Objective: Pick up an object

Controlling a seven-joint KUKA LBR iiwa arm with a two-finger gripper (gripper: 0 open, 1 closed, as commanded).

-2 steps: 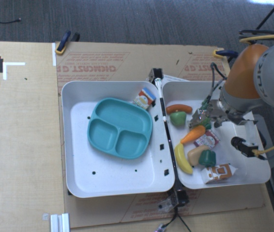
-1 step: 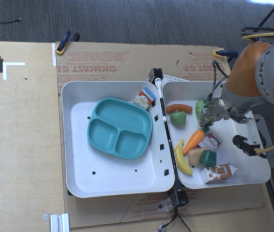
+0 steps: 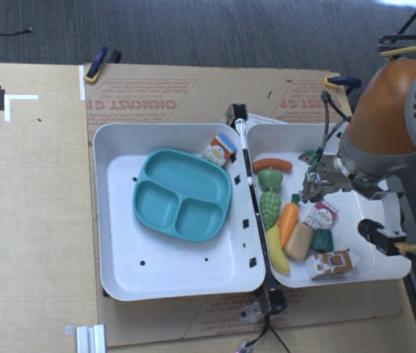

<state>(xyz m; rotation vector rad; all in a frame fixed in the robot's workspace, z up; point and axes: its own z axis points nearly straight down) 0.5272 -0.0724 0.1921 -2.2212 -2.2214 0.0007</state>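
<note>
Camera view: cardboard-covered bench (image 3: pixel 31 219) with two white bins (image 3: pixel 112 271), grey floor (image 3: pixel 193 20) beyond.

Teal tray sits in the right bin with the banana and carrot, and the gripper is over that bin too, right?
Not quite. The camera view shows the teal tray in the left bin. The banana and carrot are in the right bin, with the gripper over it.
</note>
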